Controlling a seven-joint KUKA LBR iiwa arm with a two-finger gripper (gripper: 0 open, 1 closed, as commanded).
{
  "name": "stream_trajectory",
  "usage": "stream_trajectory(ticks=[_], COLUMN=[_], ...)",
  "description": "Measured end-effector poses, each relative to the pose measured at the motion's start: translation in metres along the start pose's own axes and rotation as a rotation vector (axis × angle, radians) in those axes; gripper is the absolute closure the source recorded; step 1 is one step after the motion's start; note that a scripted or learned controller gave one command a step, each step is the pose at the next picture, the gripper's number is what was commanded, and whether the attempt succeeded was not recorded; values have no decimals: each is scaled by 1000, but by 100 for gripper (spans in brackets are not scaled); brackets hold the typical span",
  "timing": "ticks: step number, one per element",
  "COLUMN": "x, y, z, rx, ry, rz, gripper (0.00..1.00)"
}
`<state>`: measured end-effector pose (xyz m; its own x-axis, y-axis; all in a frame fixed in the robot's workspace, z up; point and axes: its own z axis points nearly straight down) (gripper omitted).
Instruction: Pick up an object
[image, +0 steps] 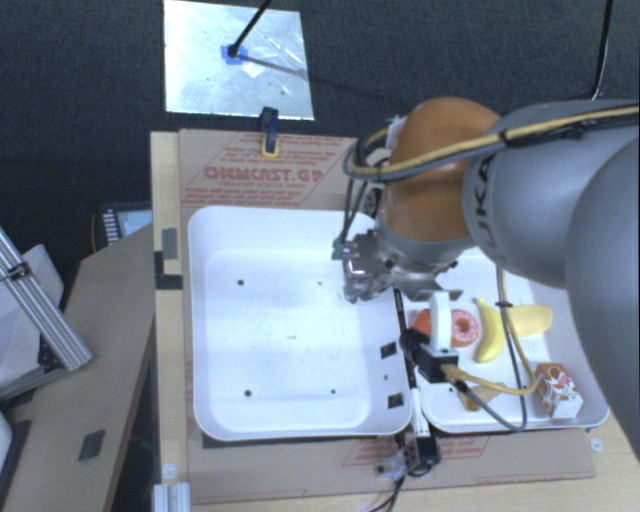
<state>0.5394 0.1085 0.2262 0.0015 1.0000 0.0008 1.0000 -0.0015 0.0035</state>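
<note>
One grey arm (560, 190) reaching from right, gripper (358, 275) low over left bin (290, 400), jaw state unclear.

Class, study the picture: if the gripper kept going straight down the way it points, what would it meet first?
Probably the bare floor of the left bin near its right wall: the gripper points there. Depth is hard to judge from this slant.

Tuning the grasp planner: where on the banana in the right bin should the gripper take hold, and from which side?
Probably grip the banana at its middle, coming straight down, fingers across its narrow width. It lies flat and curved, the doughnut close on one side.
</note>
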Motion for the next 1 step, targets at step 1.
stream_trajectory(ticks=[1], x=[25], y=[38], z=[-57], rx=[-6], ry=[1], rz=[-7], gripper=[100])
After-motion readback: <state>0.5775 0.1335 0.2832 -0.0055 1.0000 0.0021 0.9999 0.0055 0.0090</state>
